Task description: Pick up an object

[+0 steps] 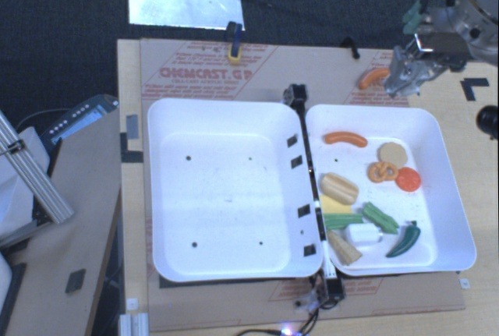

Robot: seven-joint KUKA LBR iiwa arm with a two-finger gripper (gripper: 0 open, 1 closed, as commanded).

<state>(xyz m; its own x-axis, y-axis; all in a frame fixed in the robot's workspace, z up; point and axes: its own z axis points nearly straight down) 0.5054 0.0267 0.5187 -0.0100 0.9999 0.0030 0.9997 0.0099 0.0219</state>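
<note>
My gripper (399,81) hangs above the far rim of the right bin (448,171), at the upper right. A small orange sausage (373,78) sticks out to the left from between its fingertips, and the fingers are shut on its right end. Several toy foods lie in the right bin below: another orange sausage (345,139), a tan disc (392,153), a pretzel (382,171), a red disc (408,180), a bread roll (339,188), a green bean (380,216), a dark green pepper (403,239), a white block (363,234) and a tan cone (344,247).
The left bin (226,112) sits beside the right one, joined by a black hinge strip (306,171). A yellow clamp (234,54) stands on the board behind the left bin. A grey device (78,118) lies off the bench's left side.
</note>
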